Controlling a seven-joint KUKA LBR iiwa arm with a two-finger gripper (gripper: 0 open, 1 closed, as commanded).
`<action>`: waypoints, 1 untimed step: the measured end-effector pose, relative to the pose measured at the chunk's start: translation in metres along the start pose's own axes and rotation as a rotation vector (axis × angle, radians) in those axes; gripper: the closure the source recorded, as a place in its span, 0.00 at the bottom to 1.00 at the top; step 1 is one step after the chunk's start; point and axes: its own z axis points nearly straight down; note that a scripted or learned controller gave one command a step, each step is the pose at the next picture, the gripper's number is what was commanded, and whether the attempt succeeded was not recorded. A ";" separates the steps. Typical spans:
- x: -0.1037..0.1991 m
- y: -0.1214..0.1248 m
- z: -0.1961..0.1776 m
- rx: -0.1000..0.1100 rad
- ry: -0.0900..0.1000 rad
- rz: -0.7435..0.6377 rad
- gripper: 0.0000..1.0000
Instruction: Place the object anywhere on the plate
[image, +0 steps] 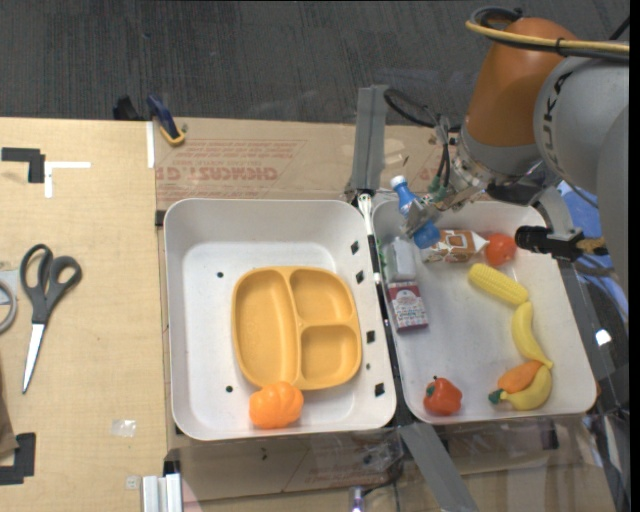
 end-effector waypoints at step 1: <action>0.109 -0.007 0.000 0.000 0.002 0.105 1.00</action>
